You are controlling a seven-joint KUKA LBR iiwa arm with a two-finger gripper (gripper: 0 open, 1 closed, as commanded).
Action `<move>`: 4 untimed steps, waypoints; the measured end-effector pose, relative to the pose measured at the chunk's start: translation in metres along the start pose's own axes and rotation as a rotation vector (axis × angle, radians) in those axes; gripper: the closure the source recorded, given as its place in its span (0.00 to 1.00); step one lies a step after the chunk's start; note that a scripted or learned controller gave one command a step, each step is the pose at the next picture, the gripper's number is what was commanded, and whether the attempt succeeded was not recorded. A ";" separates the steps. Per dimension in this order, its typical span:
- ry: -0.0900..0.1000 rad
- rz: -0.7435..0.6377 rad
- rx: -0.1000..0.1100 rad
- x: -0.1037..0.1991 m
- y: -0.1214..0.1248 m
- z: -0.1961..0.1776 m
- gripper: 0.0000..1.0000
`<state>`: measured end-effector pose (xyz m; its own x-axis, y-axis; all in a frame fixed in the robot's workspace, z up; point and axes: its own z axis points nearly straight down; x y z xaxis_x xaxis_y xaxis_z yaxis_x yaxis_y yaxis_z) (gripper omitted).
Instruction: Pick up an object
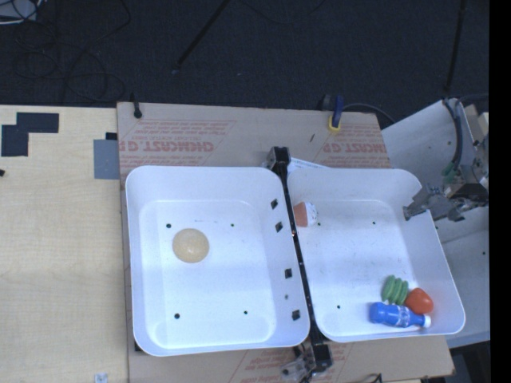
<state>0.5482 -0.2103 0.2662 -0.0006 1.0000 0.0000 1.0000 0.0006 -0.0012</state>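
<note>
Two shallow white plastic bins [160,190] sit side by side. Left of their black divider [289,230] lies one pale round disc [191,246]; right of it lie one blue bottle [397,315], one green ridged piece [394,289], one orange-red ball [419,300] and one small orange-and-white object [303,214]. Whether the grey gripper [431,202] at the right bin's far edge is spread or closed cannot be told.

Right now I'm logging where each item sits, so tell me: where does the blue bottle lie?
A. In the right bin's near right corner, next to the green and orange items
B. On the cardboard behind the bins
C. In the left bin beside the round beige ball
A: the blue bottle lies in the right bin, just below the green item and orange item.
</note>
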 end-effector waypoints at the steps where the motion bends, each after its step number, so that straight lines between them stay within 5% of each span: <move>1: 0.006 0.002 0.013 -0.002 -0.049 0.130 0.00; 2: 0.002 0.003 0.002 -0.003 -0.045 0.123 0.00; 3: 0.002 -0.004 -0.003 0.051 -0.049 0.069 0.00; 4: 0.000 -0.002 0.000 0.048 0.003 0.100 0.00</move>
<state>0.5510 -0.1626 0.1664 -0.0023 1.0000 0.0004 1.0000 0.0023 -0.0008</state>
